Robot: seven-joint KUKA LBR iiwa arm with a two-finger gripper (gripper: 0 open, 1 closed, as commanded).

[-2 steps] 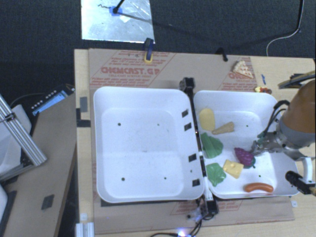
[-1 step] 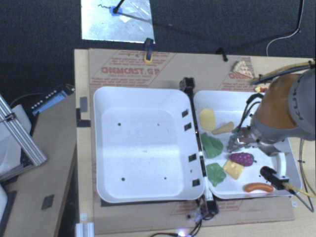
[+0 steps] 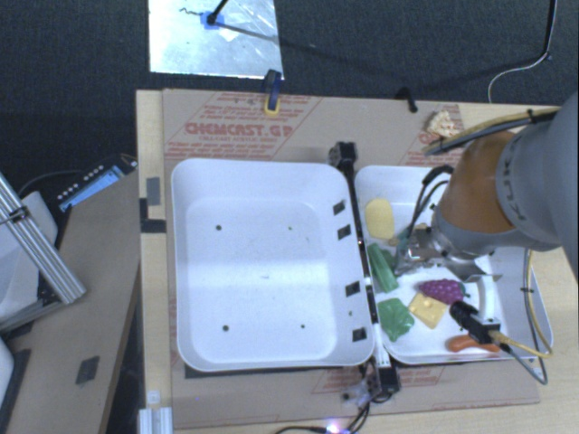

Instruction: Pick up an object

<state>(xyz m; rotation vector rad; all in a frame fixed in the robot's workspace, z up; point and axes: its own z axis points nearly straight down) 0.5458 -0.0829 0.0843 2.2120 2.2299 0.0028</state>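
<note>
1. My grey arm with its orange band (image 3: 484,193) reaches into the right shallow white plastic bin (image 3: 516,346); nothing looks lifted yet, so the pick remains.
2. Toys lie beneath me: a pale yellow rounded piece (image 3: 380,217) at ten o'clock, a purple grape bunch (image 3: 441,289) at five.
3. My gripper (image 3: 418,253) sits low by a long green piece (image 3: 381,268); whether it is parted or clamped, I cannot tell.

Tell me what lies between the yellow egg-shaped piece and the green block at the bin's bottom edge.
In the camera view, a long green piece lies between the yellow piece and the green block.
</note>
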